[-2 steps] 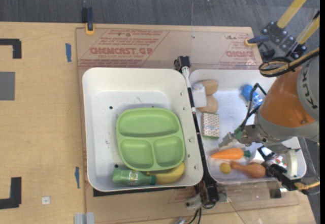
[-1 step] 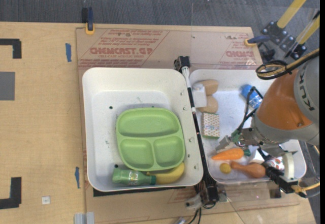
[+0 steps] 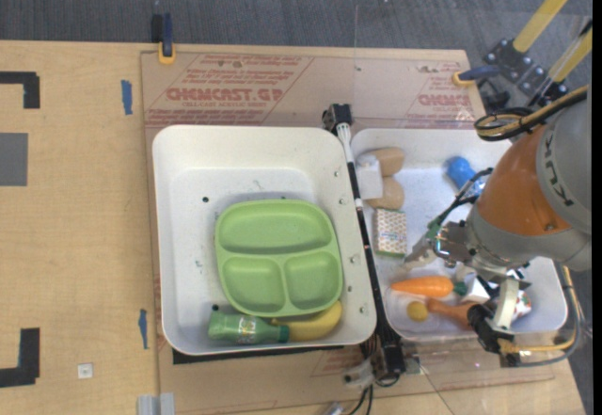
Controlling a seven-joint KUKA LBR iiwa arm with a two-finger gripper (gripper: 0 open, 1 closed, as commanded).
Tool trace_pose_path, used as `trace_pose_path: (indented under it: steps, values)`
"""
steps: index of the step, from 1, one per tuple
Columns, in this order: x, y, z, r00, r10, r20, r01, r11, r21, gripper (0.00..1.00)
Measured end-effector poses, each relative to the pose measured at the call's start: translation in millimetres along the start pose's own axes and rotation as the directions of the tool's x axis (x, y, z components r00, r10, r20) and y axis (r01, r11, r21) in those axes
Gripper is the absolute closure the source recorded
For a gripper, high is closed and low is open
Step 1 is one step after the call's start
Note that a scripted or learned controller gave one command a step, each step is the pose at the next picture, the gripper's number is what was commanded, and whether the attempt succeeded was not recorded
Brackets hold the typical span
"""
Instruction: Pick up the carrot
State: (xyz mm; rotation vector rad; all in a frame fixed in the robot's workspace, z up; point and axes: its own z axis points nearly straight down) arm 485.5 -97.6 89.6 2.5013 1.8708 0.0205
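My pincer (image 3: pixel 444 244) hangs low in the right bin (image 3: pixel 557 310), just above the carrot's green end; cannot tell its state, the wrist blocks it. Carrot (image 3: pixel 423 288) lies flat on the bin floor, orange body pointing left, green top to the right, just below my tool, nothing of mine visibly around it. Nearest edge of that bin: a small yellow ball (image 3: pixel 415 311) just below the carrot, a darker orange-brown piece (image 3: pixel 453 310) beside it. Further up, a patterned packet (image 3: pixel 391 232) sits near the bin's left wall, then a white block (image 3: pixel 369 182) and two tan bread-like pieces (image 3: pixel 386 162), and a blue item (image 3: pixel 458 168) toward the far right. Left bin (image 3: pixel 179 168): a green bottle (image 3: pixel 246 328) lying on its side at the near edge, touching a banana (image 3: pixel 318 322), both against the near rim of a green divided plate (image 3: pixel 278 255) that fills the bin's middle. My orange band (image 3: pixel 513 197) sits over the right bin's right half.
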Motion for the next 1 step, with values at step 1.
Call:
trace_pose_path:
  steps: [1]
  values:
    - [-4.7, 1.1, -0.1, 0.999, 0.044, -0.003, -0.044, 0.999, 0.003, 0.0]
